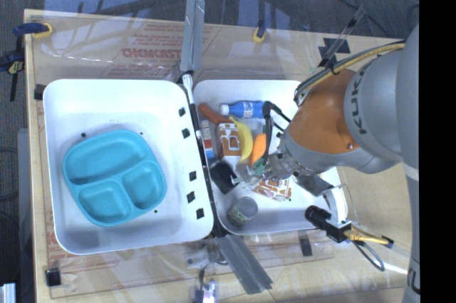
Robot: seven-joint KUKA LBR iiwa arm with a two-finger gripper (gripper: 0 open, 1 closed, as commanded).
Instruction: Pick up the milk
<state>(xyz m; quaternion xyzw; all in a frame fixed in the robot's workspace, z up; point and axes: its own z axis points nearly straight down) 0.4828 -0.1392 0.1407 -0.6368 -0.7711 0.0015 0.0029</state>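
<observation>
Camera view: arm [356, 116] reaches into the right bin [313, 223]. Gripper [265, 167] sits low among the clutter; finger state can't be told, wrist hides it. Milk [229, 140]: small carton, brown and white print w/ orange edging, lying flat just left of gripper and slightly above it, apart from it. Banana [246, 140] and orange item [259, 146] lie between milk and gripper. Bottle w/ blue label [244, 109] is above gripper. Grey can [243, 211] is below it. Far left: blue divided tray [114, 177] in left bin [64, 98].

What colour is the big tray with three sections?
The tray is light blue, seen best in the camera view.
</observation>
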